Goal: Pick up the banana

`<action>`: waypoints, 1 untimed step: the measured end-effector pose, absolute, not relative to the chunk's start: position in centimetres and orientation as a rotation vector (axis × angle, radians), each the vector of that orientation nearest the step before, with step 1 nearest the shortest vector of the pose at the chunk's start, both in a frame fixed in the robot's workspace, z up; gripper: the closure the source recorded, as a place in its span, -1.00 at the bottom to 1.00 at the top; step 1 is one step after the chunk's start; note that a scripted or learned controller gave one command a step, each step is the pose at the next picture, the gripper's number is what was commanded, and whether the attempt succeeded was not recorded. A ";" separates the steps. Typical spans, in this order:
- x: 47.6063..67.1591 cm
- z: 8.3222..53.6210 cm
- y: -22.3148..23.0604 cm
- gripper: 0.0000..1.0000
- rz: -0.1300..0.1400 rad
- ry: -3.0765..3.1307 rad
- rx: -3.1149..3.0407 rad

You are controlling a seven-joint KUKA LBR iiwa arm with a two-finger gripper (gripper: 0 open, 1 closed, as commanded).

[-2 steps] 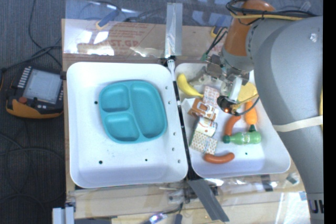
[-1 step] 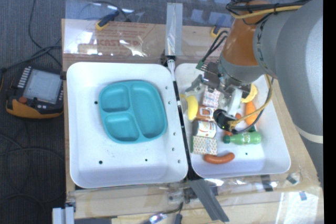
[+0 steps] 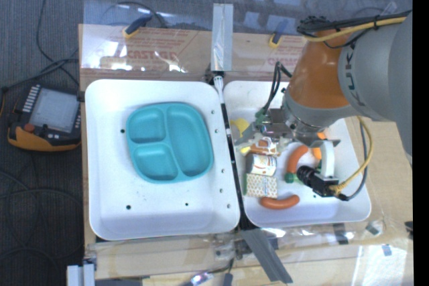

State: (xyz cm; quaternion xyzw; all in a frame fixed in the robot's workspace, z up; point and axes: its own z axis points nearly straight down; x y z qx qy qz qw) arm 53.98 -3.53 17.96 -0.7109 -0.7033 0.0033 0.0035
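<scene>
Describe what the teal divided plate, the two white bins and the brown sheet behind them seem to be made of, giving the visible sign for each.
Teal divided plate: likely moulded plastic, smooth matte, uniform colour, rounded compartments.
Left bin and right bin: probably plastic, smooth white, with rounded moulded rims.
Brown sheet: looks like cardboard, flat and dull brown with red print, under a glossy clear film.

Red print on cardboard sheet (image 3: 151, 53) behind left bin, under clear plastic film: letters blurred, not readable. Same faint red print on cardboard (image 3: 289, 49) behind right bin, unreadable. Small packets in right bin, brown-and-white one (image 3: 264, 149) and pale patterned one (image 3: 261, 184), carry printing too small to read. Handheld pendant screen (image 3: 52, 110) at left: no legible characters.
</scene>
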 end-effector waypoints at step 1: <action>58.6 17.9 -8.7 -1.00 0.016 -1.452 -2.783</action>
